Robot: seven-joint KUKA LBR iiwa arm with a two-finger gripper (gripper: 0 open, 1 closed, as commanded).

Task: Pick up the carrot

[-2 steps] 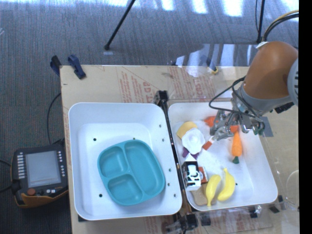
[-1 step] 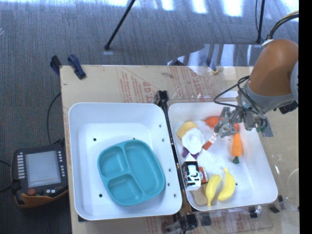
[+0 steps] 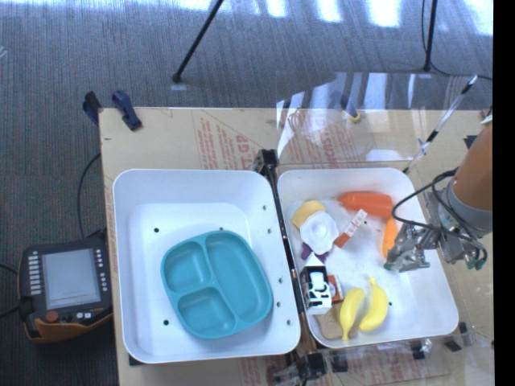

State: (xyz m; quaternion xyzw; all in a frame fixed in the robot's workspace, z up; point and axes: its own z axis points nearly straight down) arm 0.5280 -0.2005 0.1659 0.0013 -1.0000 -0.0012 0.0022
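Note:
A long orange carrot (image 3: 366, 201) lies crosswise near the back of the right bin (image 3: 430, 308). A slimmer orange piece (image 3: 390, 234) lies lengthwise just to its front right. My gripper (image 3: 405, 257) is low inside the right bin, by the right wall, and its metal tip is right beside the lower end of the slim orange piece. Whether it touches that piece is unclear. The grey arm with its orange band (image 3: 483, 167) reaches in from the right edge.
The right bin also holds two bananas (image 3: 364, 308), a fried egg (image 3: 319, 230), a yellow piece (image 3: 306, 212), a red and white item (image 3: 352, 227), a black and white packet (image 3: 319, 288) and a brown slice (image 3: 328, 325). A teal divided plate (image 3: 216, 284) sits in the left bin (image 3: 129, 215).

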